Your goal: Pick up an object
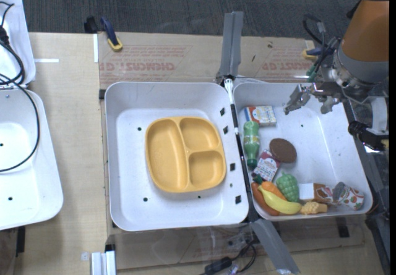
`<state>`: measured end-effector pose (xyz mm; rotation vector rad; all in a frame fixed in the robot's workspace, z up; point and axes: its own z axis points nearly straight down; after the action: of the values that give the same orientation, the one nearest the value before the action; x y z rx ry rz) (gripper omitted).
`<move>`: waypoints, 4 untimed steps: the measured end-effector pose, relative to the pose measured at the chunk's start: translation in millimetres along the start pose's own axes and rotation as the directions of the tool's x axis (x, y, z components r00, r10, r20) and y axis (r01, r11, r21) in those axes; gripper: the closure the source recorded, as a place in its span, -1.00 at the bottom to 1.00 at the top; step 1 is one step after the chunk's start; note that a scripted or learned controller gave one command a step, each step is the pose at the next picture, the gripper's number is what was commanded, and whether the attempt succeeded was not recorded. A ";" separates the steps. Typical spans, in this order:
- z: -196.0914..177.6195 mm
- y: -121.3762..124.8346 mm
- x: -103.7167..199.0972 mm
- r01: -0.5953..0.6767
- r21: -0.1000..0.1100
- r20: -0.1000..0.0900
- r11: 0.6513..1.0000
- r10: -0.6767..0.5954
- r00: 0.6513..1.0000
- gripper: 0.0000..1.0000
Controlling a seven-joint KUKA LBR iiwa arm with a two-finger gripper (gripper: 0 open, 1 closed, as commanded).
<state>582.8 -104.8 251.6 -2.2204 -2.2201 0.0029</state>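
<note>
Over the right white bin point(346, 144)'s far edge, gripper point(312, 99) spread, pinching nothing; brown oval object point(283, 150) unpicked, grasp pending.

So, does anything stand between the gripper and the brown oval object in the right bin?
Nothing visible does. The gripper hangs over bare bin floor, up and to the right of the brown oval object, which lies uncovered with open floor between them.

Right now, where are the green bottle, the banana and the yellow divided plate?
green bottle point(250, 142): camera view, mid-body.
banana point(280, 203): camera view, middle of the curve.
yellow divided plate point(163, 155): camera view, floor of the long compartment.
</note>
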 end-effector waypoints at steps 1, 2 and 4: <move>111.0 -43.1 -5.8 -0.002 0.001 0.000 1.000 0.002 1.000 -1.00; 156.0 -68.8 4.7 0.027 -0.009 0.000 1.000 -0.027 1.000 -1.00; 156.7 -102.3 -14.3 0.141 -0.011 0.004 0.990 -0.141 0.990 -1.00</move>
<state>480.1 -119.1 95.1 -2.0642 -2.3791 -0.0059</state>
